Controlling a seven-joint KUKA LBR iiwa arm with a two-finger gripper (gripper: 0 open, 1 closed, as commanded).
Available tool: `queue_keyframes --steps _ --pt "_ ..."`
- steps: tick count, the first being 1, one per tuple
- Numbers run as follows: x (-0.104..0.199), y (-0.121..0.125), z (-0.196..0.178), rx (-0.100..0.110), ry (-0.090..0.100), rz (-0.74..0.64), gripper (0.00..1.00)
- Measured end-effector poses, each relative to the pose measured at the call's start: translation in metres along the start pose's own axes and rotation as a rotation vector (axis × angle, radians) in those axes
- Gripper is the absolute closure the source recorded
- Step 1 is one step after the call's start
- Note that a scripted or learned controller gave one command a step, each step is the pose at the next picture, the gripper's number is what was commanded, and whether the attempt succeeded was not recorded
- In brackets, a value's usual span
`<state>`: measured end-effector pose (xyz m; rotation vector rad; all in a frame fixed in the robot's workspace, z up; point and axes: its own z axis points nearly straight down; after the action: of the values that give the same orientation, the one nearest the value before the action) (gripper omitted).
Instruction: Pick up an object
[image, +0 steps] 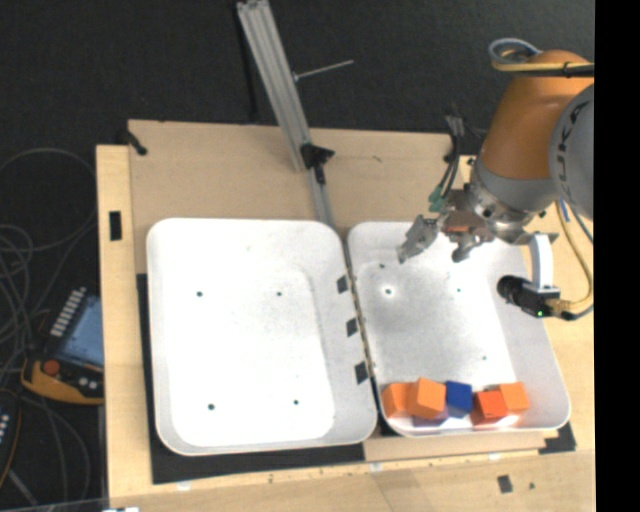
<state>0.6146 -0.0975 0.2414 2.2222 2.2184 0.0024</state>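
- End effector over the far part of the right bin, fingers spread, nothing between them.
- Hangs above bare bin floor, well apart from the blocks.
- Grey wrist with orange band coming in from the right, above the bin's far right corner.
- Black fitting with a small green light at the bin's right rim, cable trailing off right.
- Blocks in a row along the near wall of the right bin: orange block at left, touching a second orange block, then blue block, then two more orange blocks just beside it.
- Purple bit peeking out under the second orange block, too small to identify.
- Left bin touching the right one, black clips along the shared edge.
- Both bins on the wooden bench.
- Metal rail slanting in from the far side towards the gap between bins.
- Handheld controller with orange trim and loose cables on the dark floor, left of the bench.
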Motion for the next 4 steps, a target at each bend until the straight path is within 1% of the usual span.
queue_keyframes --steps 1,2,3,4 --pt "-0.095 -0.043 0.028 0.004 -0.005 0.007 0.0" --pt "-0.049 -0.125 0.086 0.011 0.003 0.0 0.0" --pt "0.015 -0.131 0.124 0.006 0.003 -0.008 0.0" --pt "0.026 -0.128 0.04 -0.008 -0.001 -0.007 0.0"
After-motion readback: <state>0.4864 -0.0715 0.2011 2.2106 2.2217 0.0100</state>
